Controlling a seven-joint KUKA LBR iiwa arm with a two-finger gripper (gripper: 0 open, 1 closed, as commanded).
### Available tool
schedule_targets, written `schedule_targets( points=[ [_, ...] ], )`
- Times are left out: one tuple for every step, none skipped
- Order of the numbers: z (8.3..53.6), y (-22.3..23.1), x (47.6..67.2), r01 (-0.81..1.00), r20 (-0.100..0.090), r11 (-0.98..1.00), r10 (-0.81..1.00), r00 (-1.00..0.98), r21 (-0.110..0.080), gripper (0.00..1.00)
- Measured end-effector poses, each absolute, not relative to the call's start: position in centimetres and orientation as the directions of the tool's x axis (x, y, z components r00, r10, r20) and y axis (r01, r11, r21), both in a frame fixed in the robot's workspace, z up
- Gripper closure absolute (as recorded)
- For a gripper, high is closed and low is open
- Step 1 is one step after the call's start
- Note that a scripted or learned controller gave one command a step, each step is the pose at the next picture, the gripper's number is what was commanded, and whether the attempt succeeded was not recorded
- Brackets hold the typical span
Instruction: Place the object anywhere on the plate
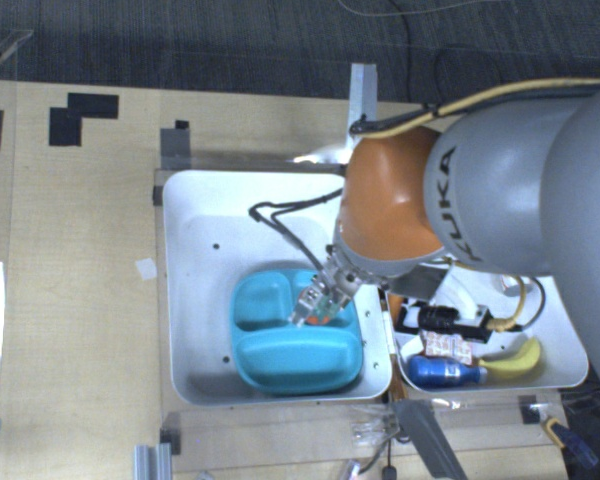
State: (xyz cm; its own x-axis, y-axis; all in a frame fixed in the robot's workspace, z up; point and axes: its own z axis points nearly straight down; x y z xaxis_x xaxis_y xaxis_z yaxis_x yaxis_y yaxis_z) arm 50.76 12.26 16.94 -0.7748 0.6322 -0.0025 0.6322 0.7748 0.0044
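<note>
Over the light-blue divided plastic plate [295,338] in the left white bin [195,298], our gripper [315,308] seems clenched on a small orange-and-green object [323,315], which we judge light, stiff and best pinched across its narrow middle.

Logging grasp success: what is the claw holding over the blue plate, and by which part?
The claw hovers over the blue plate with something small and orange at its tip; whether that is gripped, or where, cannot be told.
</note>
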Motion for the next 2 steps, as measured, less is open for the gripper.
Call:
schedule_targets(
  points=[
    [18.5,10.7,53.9,0.599,-0.004,0.801,0.599,-0.801,0.005,1.0],
    [21.3,13.5,51.1,0.47,-0.005,0.883,0.47,-0.883,0.006,1.0]
  ],
)
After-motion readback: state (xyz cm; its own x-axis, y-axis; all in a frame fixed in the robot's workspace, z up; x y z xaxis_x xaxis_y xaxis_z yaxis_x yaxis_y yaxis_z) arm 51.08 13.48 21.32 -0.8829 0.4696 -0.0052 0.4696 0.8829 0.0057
